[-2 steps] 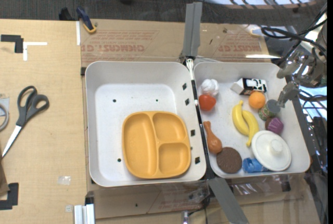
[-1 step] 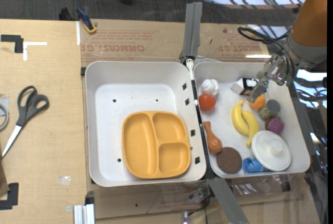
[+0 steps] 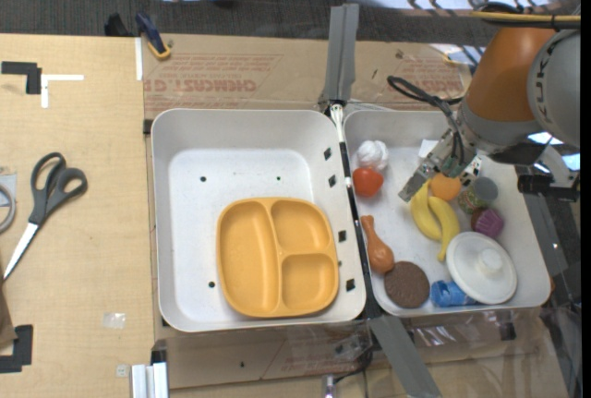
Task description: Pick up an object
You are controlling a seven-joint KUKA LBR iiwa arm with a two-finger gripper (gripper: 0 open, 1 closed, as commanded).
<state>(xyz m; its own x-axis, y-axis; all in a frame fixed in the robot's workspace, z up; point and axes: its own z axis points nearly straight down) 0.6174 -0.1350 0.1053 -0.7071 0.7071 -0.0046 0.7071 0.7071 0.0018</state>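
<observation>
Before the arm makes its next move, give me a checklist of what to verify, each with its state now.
1. Gripper is over the right bin, just above the banana: ok.
2. An object is held between the fingers: cannot tell, the wrist hides them.
3. Small orange piece lies directly under the gripper as a likely target: ok.
4. Neighbours crowd the target, banana touching it and a dark round piece beside it: not ok.
5. Left bin holds a yellow divided plate with bare compartments for a drop: ok.
</observation>
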